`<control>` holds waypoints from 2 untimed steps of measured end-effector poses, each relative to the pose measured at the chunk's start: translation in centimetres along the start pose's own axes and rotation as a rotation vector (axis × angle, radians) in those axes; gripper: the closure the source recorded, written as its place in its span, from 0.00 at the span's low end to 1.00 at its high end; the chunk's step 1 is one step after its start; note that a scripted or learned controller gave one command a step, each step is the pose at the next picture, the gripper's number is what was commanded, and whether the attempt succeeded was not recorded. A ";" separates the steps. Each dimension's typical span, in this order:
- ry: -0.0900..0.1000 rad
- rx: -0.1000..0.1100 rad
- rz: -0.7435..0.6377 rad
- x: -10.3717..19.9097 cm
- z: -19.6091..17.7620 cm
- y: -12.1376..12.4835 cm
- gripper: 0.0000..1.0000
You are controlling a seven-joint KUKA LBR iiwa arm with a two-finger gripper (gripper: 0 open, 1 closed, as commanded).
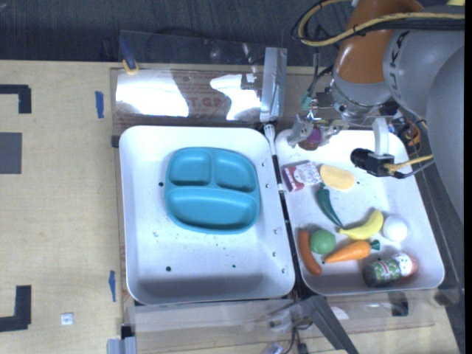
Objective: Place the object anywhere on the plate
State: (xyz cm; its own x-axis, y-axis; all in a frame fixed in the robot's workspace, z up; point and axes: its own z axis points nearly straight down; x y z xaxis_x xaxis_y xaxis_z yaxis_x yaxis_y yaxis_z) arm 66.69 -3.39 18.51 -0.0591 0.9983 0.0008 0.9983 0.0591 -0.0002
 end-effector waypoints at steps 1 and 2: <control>0.000 -0.001 -0.445 6.5 0.0 0.4 1.00; 0.001 0.003 -0.247 15.5 1.4 -3.1 1.00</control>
State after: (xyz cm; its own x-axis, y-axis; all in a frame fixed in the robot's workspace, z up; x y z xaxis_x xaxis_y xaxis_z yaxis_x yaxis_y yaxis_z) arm 62.71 11.87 17.10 -0.3017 0.9534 0.0023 0.9534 0.3017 -0.0024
